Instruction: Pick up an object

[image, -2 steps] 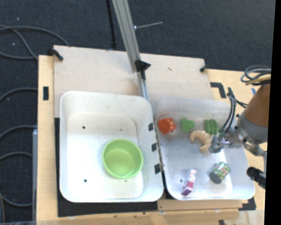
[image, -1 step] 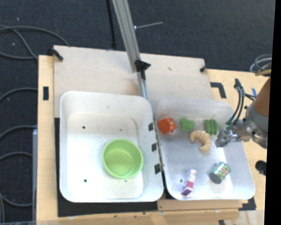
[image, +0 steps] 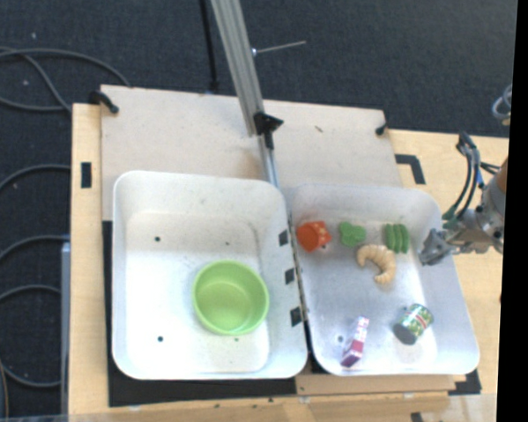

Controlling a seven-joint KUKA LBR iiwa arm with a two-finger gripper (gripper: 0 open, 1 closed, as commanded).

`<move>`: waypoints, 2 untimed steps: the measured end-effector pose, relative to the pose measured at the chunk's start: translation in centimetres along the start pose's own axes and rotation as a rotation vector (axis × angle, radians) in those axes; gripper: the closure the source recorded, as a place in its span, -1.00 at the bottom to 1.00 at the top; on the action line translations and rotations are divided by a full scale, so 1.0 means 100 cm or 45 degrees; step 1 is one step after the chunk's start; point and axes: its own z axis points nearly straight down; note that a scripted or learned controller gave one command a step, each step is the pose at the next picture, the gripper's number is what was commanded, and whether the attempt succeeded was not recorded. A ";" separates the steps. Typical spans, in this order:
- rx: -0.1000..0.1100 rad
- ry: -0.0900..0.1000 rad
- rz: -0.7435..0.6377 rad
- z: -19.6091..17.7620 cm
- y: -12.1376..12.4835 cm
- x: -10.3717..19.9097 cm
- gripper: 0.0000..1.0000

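In the camera view, the grey metal gripper (image: pixel 439 245) hung at the right rim of the right-hand shallow white plastic bin (image: pixel 458 300), low over its upper right corner. Whether its jaws were spread or pressed together could not be told, and nothing showed between them. The step in hand looked like the approach, with no object lifted yet.

The candidates all lay in that bin. Nearest the gripper was a small green ribbed toy vegetable (image: pixel 396 237), with a pale tan curved croissant-shaped toy (image: pixel 378 262) just beside it, a green leafy toy (image: pixel 352 233) further left, and an orange-red rounded toy (image: pixel 312 236) near the bin's left wall. Toward the front sat a small green-and-silver can (image: pixel 413 323) and a pink-and-white carton (image: pixel 356 342). The next move probably called for shifting the gripper left over 1 item, most likely the ribbed vegetable, then lowering squarely so the croissant was not nudged.

The left-hand white bin (image: pixel 147 244) held a lime-green plastic bowl (image: pixel 231 297). Both bins rested on a light wooden counter (image: pixel 189 131), crossed by a slanted aluminium post (image: pixel 241 55), above dark carpet (image: pixel 62 27) strewn with cables.
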 end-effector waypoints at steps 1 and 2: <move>0.005 0.005 -0.005 -0.011 -0.003 0.053 1.00; 0.008 0.003 -0.002 -0.001 -0.010 0.101 1.00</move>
